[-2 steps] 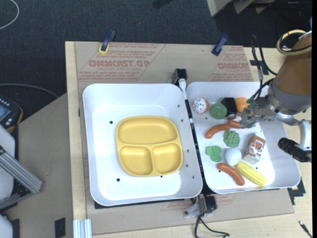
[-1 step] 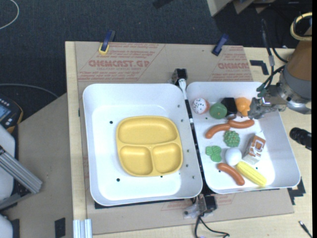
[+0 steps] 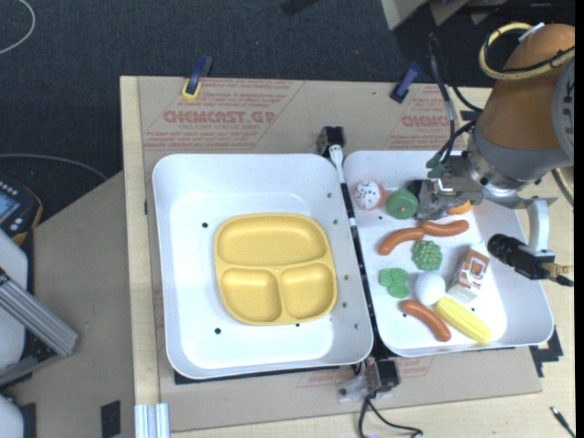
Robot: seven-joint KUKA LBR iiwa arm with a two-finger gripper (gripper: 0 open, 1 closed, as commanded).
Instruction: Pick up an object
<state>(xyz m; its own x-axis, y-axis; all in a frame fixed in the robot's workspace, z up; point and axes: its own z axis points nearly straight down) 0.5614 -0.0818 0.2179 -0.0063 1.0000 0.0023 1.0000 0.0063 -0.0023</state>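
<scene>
The arm (image 3: 525,99) came in from the right and hung over the far corner of the right bin (image 3: 538,322), its gripper (image 3: 444,190) down low among the toys — whether it was wide, narrow or closed on anything, I could not tell from where I stood. Just beside it on the left sat a round green piece (image 3: 401,203), and further left a white ball with dots (image 3: 367,193). Directly under the gripper lay an orange sausage (image 3: 445,229), with a second, longer one (image 3: 401,239) slanting away below it. A knobbly green broccoli (image 3: 426,255) sat near the middle of the bin, a flatter green leafy piece (image 3: 394,282) to its left, and a white egg (image 3: 429,288) beside that. Nearer the front edge lay another sausage (image 3: 427,319) touching a yellow corn cob (image 3: 464,319), and a small orange-and-white carton (image 3: 470,274) stood to the right. The left bin (image 3: 182,245) held a yellow divided tray (image 3: 274,267) — three compartments, sitting about centre.
</scene>
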